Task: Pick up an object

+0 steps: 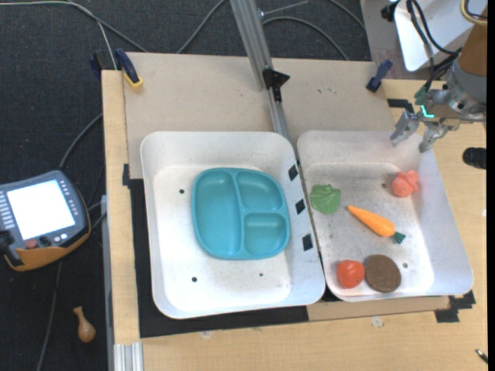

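Bench's got two white bins, and the pincer [418, 136] is hanging spread wide and empty above the pink toy [404, 184], so nothing's picked up yet.

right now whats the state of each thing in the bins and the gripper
gripper: open, holding nothing, above the right bin's far rim
blue divided plate: lying flat in the left bin, nothing in its compartments
pink item: resting in the right bin, nearest the gripper
green item: resting, untouched
carrot: lying on its side
red item: resting, next to the brown disc
brown disc: lying flat
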You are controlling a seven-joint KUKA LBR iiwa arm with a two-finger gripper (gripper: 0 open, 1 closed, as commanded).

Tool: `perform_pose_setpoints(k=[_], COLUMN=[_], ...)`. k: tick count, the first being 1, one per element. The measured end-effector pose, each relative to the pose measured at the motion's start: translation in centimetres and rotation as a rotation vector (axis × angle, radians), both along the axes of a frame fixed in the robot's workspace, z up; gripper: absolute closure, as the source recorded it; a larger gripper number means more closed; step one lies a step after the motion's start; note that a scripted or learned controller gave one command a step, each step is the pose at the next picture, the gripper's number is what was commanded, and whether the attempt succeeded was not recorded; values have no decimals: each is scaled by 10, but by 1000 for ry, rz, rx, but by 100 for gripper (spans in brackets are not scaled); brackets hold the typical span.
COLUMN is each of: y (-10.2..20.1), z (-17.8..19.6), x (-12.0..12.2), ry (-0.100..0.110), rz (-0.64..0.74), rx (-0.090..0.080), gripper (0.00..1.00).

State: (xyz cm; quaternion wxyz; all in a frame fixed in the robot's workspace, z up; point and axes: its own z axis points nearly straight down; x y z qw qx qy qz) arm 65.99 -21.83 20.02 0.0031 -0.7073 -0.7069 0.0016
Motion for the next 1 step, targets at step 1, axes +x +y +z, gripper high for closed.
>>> perform_pose_setpoints(k=[1], y=[0], z=[4], x=[2], ry=[-7], rz=[1], rx=[-2], gripper=[0])
